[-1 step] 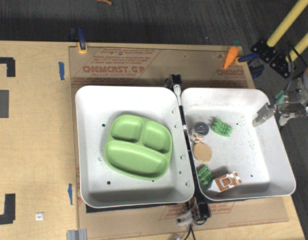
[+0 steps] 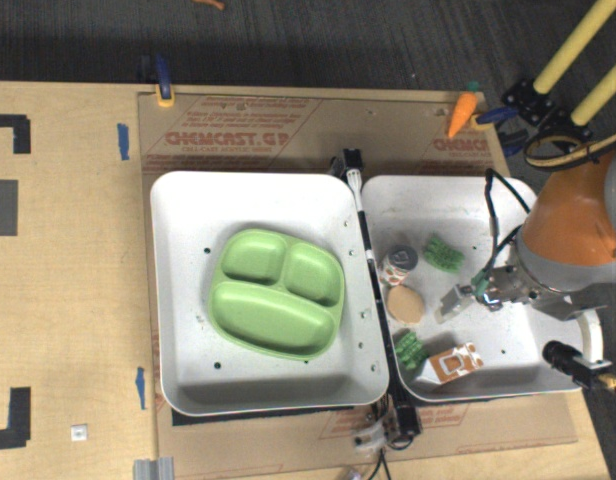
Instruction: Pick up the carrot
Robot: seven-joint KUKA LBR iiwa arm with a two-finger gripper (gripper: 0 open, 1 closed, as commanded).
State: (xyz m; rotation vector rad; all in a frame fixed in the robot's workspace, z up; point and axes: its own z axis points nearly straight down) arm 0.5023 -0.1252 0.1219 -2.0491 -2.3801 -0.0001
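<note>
Two white bins sit side by side below me, and my gripper [image 2: 460, 298] hangs low in the right bin [image 2: 508, 373], among small items; I cannot tell its state. The carrot [image 2: 462, 114] lies outside both bins, on the cardboard beyond the right bin's far edge. A green divided plate [image 2: 278, 291] rests in the left bin [image 2: 188, 268].

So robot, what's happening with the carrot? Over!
Gripper low over right bin. Carrot outside, on cardboard behind the bin, untouched. Bin's back wall sits between them.
</note>
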